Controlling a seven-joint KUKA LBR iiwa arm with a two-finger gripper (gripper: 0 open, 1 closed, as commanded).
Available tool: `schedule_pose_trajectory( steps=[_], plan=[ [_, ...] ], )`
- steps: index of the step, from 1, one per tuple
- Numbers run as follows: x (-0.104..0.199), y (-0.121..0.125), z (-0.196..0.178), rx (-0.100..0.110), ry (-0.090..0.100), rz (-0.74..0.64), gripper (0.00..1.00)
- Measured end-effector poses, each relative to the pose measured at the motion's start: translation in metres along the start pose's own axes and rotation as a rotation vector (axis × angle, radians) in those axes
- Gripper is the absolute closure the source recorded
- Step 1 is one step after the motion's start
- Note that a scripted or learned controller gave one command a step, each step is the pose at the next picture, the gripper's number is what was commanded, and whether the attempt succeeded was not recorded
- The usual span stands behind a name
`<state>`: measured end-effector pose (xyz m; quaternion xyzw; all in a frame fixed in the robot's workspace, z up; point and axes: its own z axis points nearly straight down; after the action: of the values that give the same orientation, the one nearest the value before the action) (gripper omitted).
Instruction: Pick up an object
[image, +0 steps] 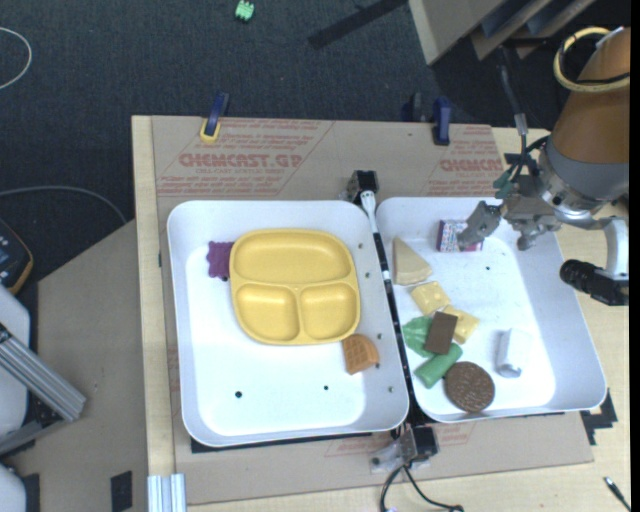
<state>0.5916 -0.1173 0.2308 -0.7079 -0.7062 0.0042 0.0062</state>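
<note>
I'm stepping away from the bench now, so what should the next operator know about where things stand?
Gripper: over the right bin's far end, by the small pink-and-white packet; nothing seen held.
Right bin: beige wedge, yellow pieces, brown block, green piece, brown disc, white object.
Left bin: yellow divided tray, purple item, orange-brown piece.
Done: no pick yet. Left: grasp and lift one object.

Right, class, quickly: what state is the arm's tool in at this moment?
Tool: up by the right bin's far edge, beside a small pink-and-white item; state cannot be told.
</note>
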Motion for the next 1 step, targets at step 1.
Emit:
schedule_pose_trajectory(
  steps=[1],
  plan=[
    [0.0001, 0.0024, -0.0072, -0.013, -0.002, -0.003, 0.0]
  ],
)
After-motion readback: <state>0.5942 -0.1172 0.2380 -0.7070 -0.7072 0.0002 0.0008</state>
